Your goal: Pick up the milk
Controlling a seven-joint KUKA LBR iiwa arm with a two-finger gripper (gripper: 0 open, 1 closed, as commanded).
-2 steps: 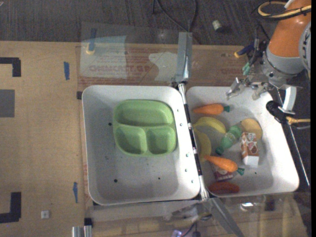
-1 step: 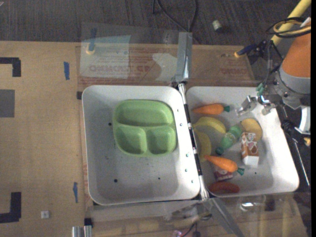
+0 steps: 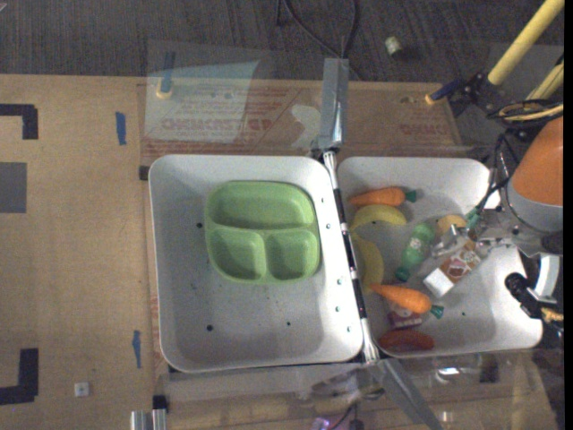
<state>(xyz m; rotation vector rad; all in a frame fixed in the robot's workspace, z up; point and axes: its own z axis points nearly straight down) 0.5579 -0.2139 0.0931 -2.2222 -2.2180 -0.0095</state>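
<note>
The milk [image 3: 450,270] is a small carton with a brown and white label and a white end, lying tilted in the right bin [image 3: 466,325], right of centre. My gripper [image 3: 472,237] hangs just above the carton's upper right end, reaching in from the right under the grey wrist and orange band [image 3: 544,176]. The gripper's metal parts overlap the top of the carton, and whether it touches the carton is unclear.
The right bin also holds two carrots [image 3: 385,196] [image 3: 405,298], two bananas [image 3: 380,216] [image 3: 370,260], a green bottle [image 3: 415,245], a red item [image 3: 407,339] and a small yellow piece [image 3: 450,224]. A green divided plate [image 3: 262,231] sits in the left bin [image 3: 179,267].
</note>
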